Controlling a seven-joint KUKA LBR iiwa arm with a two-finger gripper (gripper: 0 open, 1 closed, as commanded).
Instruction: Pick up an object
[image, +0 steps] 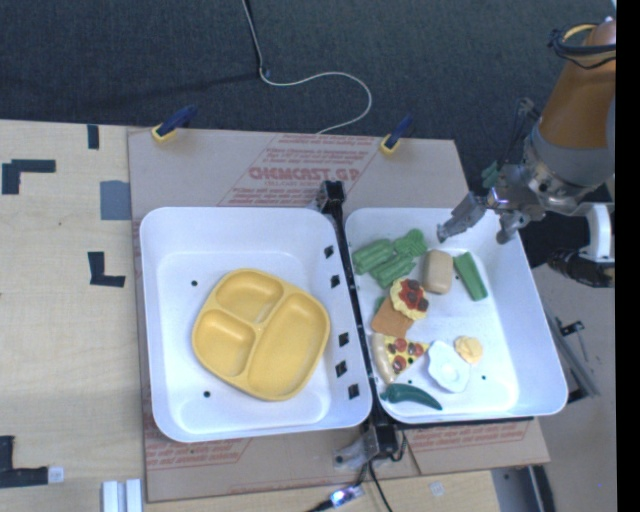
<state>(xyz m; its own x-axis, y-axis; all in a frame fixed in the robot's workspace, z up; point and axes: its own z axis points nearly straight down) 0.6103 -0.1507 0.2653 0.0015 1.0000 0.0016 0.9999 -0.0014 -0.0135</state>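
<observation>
My gripper (481, 222) hangs over the back edge of the right bin (530, 330), its two fingers spread open with nothing between them. Just below it lie a beige bread roll (437, 271) and a green cucumber stick (471, 276). Further left in that bin are green bean pods (388, 256). A small pizza round (409, 298) rests on a brown toast piece (390, 320). Toward the front lie a pizza slice (402, 353), a fried egg (449, 370), a yellow piece (468, 349) and a dark green pepper (412, 396).
The left bin (165, 300) holds a yellow divided plate (261, 332). A black hinge strip (342, 290) runs between the bins. Cardboard (290, 170) lies under both, held by blue and yellow clamps (174, 122). A white cable (320, 80) loops behind.
</observation>
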